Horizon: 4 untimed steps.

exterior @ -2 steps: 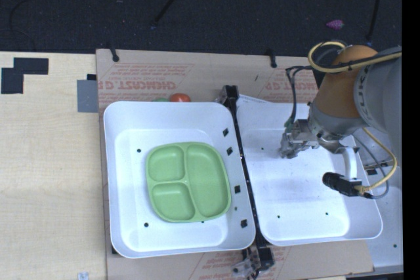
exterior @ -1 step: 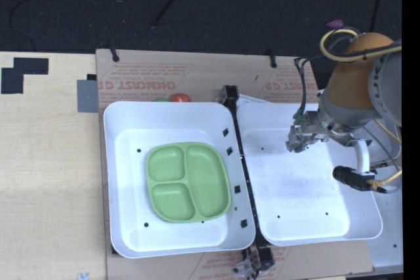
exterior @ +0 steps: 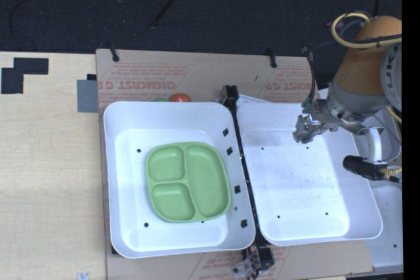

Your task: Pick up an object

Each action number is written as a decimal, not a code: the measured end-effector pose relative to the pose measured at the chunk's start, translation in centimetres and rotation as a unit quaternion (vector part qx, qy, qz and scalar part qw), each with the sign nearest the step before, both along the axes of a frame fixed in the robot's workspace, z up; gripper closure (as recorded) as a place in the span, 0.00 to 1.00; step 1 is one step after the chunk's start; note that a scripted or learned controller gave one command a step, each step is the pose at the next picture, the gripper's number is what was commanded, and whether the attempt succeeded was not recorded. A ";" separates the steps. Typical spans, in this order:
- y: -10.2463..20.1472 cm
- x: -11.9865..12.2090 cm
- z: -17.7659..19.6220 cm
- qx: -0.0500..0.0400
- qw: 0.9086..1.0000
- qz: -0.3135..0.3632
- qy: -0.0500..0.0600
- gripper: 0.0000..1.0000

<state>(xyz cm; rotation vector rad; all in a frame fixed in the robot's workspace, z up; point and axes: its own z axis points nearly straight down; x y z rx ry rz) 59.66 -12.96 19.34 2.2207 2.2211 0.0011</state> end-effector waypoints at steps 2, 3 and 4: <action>4.2 0.1 4.5 0.001 1.000 0.002 0.002 1.00; 8.6 -0.2 4.3 0.001 1.000 0.002 0.003 1.00; 14.8 0.8 4.3 0.001 1.000 0.003 0.002 1.00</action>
